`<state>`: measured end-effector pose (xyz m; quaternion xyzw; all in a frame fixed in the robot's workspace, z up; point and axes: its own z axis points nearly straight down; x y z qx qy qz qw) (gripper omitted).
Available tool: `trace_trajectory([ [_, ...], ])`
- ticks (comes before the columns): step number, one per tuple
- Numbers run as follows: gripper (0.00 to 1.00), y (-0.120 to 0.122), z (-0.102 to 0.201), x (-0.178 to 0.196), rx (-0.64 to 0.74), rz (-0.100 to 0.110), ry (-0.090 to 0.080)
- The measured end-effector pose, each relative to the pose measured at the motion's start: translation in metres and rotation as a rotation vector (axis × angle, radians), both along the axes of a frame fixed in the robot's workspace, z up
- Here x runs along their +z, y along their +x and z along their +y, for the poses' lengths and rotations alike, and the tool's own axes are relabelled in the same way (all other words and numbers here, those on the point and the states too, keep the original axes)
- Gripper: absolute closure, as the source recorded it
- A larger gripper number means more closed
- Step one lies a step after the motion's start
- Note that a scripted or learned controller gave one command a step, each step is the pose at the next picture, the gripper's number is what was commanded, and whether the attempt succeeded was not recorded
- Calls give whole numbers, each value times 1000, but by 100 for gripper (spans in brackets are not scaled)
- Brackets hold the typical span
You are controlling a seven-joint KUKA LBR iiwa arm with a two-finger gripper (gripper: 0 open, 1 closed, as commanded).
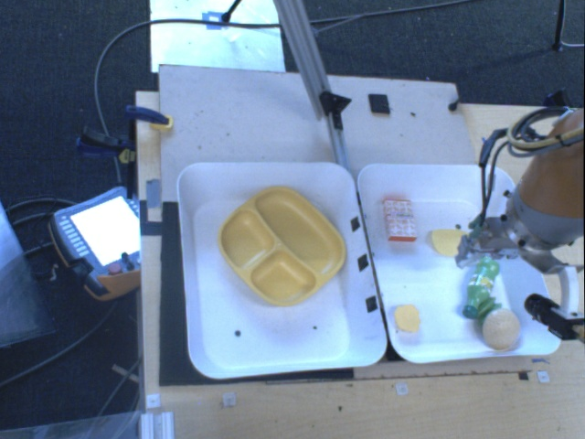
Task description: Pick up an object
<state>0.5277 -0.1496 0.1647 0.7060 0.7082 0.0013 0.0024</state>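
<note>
Item: gripper hovering in right bin just above green bottle, w/ finger state not readable; bottle lying beside tan ball, orange box further off, so pick seemingly not yet done, grasp & lift remaining.

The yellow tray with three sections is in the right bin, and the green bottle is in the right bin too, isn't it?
Not quite. The camera view shows the yellow tray lying in the left bin, not the right one. The green bottle is in the right bin, just as you said, close under the gripper.
</note>
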Motion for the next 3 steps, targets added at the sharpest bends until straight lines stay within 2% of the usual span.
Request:
trace_trajectory([
  [1, 100, -3, 3, 45, 2, -1, 0],
  [2, 100, -2, 3, 67, 2, 1, 1],
  [3, 100, 14, 53, 57, 6, 3, 2],
])
